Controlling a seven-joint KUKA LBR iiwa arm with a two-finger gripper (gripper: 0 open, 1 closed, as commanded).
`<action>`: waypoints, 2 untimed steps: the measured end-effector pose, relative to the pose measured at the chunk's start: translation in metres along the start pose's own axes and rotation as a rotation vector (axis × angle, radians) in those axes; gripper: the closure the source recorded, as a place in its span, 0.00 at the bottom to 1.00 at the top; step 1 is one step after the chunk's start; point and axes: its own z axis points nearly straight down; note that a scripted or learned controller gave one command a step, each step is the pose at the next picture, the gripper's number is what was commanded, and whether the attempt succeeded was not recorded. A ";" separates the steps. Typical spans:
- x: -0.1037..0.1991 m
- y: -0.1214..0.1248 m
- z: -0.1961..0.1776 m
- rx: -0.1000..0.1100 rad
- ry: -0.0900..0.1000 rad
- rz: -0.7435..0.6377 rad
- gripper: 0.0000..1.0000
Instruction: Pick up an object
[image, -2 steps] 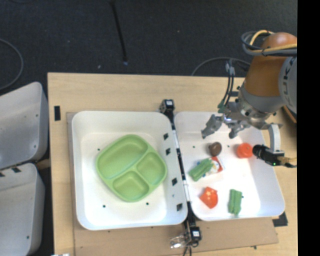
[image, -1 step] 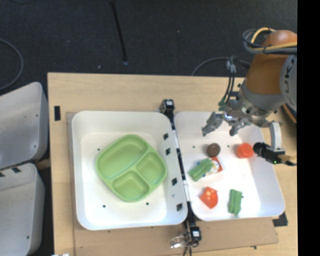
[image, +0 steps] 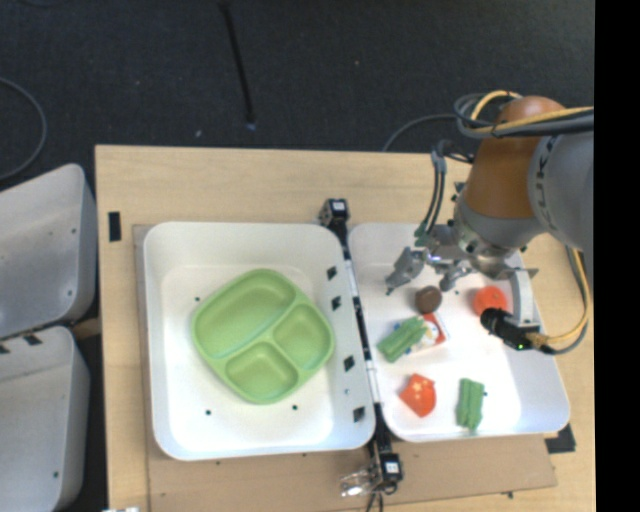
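The arm reaches in over the right bin (image: 545, 385) and its hand (image: 428, 272) hovers at the far end with fingers spread wide, nothing between them, right above a small brown round object (image: 428, 298) lying on the bin floor. Just beside that brown piece sit a green leafy item with a white-and-red scrap (image: 409, 337), an orange-red piece (image: 489, 299) to its right, and nearer the front a red pepper-like piece (image: 419, 394) and a green piece (image: 470, 403). Over in the left bin (image: 170, 420) a green divided plate (image: 263, 334) lies flat, well apart from the action on the bench (image: 230, 180).
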 end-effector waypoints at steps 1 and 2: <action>-0.004 0.004 0.062 0.001 -0.001 0.003 0.00; -0.005 0.004 0.086 -0.001 -0.001 0.006 0.00</action>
